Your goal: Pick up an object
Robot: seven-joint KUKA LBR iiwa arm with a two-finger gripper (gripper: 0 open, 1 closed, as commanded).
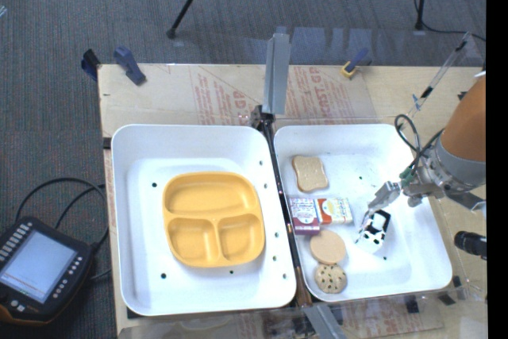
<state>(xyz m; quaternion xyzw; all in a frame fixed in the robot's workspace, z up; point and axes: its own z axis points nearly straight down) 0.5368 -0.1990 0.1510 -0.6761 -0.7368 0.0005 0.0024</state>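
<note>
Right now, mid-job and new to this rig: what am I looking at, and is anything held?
One camera looks down at a slant on a bench with two white bins. The grey arm reaches in from the right; its gripper hangs over the right bin, just above a small black-and-white object. Whether it grips that, I cannot tell. The right bin also has a toast slice, a small box, a round cracker and a cookie. The left bin holds a yellow tray.
</note>
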